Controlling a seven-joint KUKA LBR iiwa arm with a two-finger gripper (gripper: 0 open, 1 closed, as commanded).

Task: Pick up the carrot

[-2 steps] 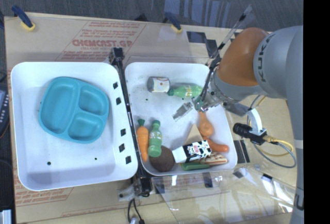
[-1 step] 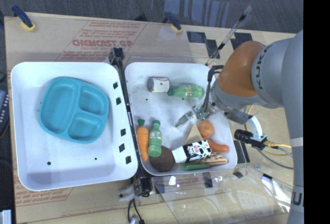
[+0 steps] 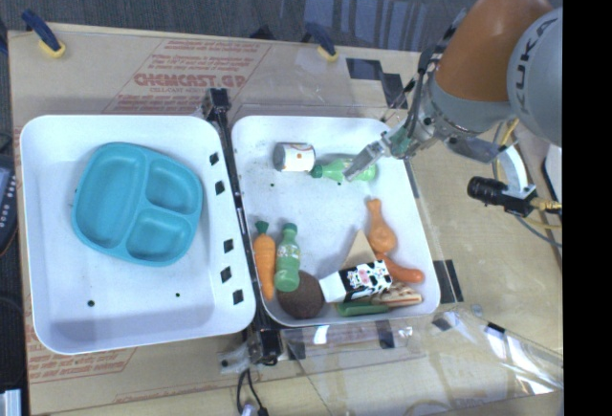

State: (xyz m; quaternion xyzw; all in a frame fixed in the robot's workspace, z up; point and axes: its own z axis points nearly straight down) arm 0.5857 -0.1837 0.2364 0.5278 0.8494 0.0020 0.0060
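The carrot [image 3: 264, 257] is orange with a green top and lies lengthwise against the left wall of the right bin [image 3: 251, 142], near its front. My gripper [image 3: 365, 163] hangs over the far right part of that bin, well away from the carrot. It is right above a green toy [image 3: 333, 169] and seems to touch it. Nothing shows as lifted.
A green bottle [image 3: 287, 257] lies beside the carrot, with a brown ball [image 3: 303, 296] in front of it. A cow-print carton [image 3: 367, 278], a drumstick [image 3: 381, 229], a sausage [image 3: 404, 273] and a can [image 3: 295, 156] share the bin. The left bin holds a blue divided plate [image 3: 139, 204].
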